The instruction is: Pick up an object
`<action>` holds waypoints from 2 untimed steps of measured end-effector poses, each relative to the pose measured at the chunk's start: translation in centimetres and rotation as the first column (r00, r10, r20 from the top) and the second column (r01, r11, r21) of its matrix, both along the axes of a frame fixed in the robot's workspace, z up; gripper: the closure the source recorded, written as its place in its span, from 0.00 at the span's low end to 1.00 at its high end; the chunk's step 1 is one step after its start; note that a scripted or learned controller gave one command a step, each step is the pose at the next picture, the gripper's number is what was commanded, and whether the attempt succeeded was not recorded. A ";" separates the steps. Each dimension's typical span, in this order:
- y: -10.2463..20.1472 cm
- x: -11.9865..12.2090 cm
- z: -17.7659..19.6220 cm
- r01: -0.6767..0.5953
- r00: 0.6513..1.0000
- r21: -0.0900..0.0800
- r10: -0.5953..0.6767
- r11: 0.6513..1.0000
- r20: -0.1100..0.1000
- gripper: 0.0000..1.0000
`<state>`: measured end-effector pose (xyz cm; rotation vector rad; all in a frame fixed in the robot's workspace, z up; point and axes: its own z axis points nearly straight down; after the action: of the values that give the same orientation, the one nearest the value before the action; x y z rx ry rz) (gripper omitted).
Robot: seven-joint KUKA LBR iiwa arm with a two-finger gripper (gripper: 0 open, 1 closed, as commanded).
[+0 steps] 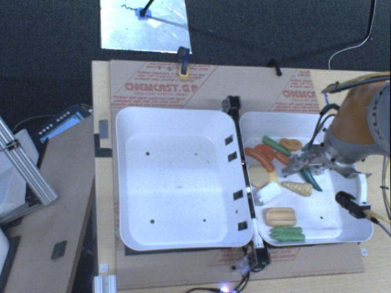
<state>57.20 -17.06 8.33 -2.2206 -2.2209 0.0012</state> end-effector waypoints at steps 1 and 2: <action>5.8 9.7 0.3 -0.012 1.000 0.000 0.012 1.000 0.013 0.00; 8.3 5.2 0.4 -0.001 1.000 -0.002 0.001 1.000 0.009 0.00</action>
<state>62.44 -8.79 8.78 -2.2248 -2.2278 -0.0059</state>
